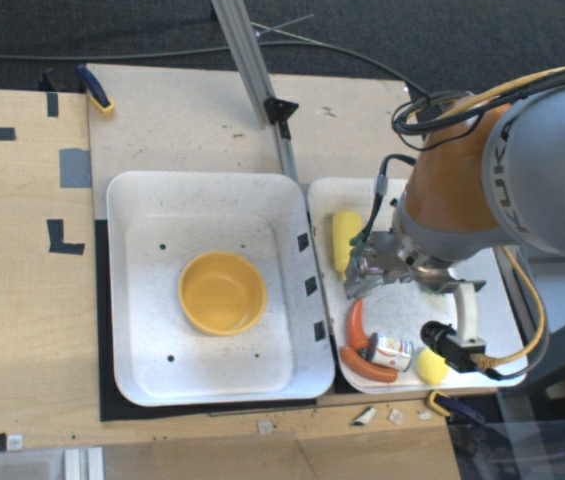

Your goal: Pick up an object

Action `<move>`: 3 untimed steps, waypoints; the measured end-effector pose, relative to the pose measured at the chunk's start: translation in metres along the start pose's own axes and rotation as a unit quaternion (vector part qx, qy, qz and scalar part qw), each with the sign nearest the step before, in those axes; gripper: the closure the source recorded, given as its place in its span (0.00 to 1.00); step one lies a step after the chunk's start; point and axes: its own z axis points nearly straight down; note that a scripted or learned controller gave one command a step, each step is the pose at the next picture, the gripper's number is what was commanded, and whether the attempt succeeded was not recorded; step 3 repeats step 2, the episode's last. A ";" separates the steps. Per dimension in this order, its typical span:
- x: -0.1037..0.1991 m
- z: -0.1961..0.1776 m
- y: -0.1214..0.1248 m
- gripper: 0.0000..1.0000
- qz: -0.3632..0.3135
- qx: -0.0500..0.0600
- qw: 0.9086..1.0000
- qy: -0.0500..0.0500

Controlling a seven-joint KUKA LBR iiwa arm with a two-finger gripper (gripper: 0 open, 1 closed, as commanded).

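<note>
While my gripper [365, 273] hangs over the right bin [324, 193], whether it grips anything I cannot tell. That bin holds one yellow corn cob [344, 238], two orange sausages [365, 364], one small can [394, 348] and one lemon [431, 367]; the left bin [142, 368] holds one yellow bowl [223, 292]

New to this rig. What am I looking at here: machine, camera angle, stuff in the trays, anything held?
One fixed camera looks down at a slant on a bench with two shallow white bins. The grey and orange robot arm reaches in from the right, its pincer low over the right bin. The left bin has a yellow bowl. The right bin has a yellow oblong item, orange-red sausage-like pieces, a small can and a yellow ball. I can't tell whether anything is held.
</note>
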 end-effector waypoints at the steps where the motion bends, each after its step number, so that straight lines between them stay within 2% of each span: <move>1: 0.055 0.012 0.001 1.00 -0.001 0.001 1.000 -0.001; 2: 0.113 0.004 0.012 1.00 -0.001 -0.001 1.000 -0.001; 3: 0.113 0.004 0.012 1.00 -0.001 -0.001 1.000 -0.001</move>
